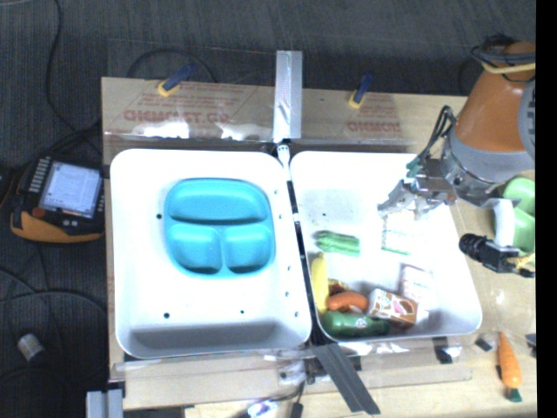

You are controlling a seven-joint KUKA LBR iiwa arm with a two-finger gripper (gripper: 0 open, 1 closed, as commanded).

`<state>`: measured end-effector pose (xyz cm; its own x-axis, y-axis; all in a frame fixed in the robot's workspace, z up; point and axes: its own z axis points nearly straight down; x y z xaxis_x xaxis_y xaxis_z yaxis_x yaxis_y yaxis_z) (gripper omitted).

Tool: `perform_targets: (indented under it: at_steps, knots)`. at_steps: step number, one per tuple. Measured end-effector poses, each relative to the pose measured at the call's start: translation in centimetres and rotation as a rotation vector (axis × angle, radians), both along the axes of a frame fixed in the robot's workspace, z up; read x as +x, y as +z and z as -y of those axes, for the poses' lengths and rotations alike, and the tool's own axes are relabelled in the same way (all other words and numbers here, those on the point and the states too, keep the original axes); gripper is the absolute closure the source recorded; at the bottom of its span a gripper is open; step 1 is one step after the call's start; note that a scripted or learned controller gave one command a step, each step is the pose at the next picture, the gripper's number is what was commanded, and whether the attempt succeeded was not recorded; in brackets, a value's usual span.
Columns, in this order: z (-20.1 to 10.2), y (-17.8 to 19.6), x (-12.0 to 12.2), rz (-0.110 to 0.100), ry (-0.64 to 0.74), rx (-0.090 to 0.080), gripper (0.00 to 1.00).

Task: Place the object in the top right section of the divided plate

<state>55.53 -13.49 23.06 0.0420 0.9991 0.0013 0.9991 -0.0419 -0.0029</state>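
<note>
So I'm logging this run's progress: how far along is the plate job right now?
Nothing looks done: the blue divided plate in the left bin has nothing in any section. In hand: the gripper hovers over the right bin, apart from the toys, with nothing visibly between its fingers. The green item, the carrot and the small box lie there unpicked. Left: grasp one, carry it over, place it in the plate's top right section.

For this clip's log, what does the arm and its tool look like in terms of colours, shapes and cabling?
The arm comes in as a rounded body with an orange band above a grey wrist section. A thin dark cable loops along its left side. The tool is small, metallic grey and angular. A pale green part with a white piece and a black cylindrical fitting sit beside the wrist.
</note>
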Motion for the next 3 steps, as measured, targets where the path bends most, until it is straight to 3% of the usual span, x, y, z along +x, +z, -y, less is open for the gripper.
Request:
perform_targets:
  at_steps: [1, 2, 3]
  knots:
    - [0.0, 0.0, 0.0, 0.000, 0.000, 0.000, 0.00]
    - [-7.7, -4.4, -0.6, -0.001, 0.284, 0.000, 0.00]
    - [-16.4, -3.0, 0.4, 0.000, 0.451, 0.000, 0.00]
